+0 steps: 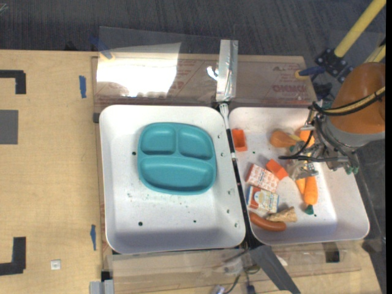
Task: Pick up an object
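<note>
Plywood worktop (49, 164) carrying two white bins: left bin (122, 225) holds a teal tray (177, 158); right bin (349, 216) holds toy food. Claw (304, 163), state unclear, hovers near the right edge above a carrot (310, 190), probably light, stiff, best gripped mid-body.

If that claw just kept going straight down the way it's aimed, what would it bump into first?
Probably the toy carrot, which lies just under the gripper in the right bin. Depth is hard to judge from this slanted view, so it might touch the bin floor beside it instead.
</note>
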You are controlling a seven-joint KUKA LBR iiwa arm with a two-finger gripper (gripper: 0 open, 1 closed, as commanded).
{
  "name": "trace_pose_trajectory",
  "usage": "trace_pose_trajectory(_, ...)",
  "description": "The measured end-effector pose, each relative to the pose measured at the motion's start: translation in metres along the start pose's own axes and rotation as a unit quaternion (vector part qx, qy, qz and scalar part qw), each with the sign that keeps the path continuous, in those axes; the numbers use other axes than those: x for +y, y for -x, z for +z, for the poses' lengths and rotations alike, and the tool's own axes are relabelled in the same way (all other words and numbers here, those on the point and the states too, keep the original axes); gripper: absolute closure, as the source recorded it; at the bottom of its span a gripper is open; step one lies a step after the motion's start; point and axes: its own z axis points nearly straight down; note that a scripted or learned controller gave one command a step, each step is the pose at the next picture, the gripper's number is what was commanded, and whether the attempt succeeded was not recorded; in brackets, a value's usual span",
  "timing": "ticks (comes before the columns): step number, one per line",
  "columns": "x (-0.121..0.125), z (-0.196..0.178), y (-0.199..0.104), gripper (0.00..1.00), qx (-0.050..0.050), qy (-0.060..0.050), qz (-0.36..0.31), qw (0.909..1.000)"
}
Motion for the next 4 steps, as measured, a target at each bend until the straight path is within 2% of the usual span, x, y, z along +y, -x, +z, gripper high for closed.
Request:
trace_pose_trajectory(1,0.074,-0.085,0.096,1.0,0.006,0.003,0.104,0.9945)
trace_pose_trajectory(2,0.072,-0.083,0.095,0.0,0.009,0.003,0.106,0.9943)
trace_pose_trajectory(3,0.047,0.005,0.077,0.0,0.007,0.002,0.066,0.9978)
trace_pose_trajectory(4,0.026,0.014,0.048,0.0,0.008,0.003,0.036,0.9993)
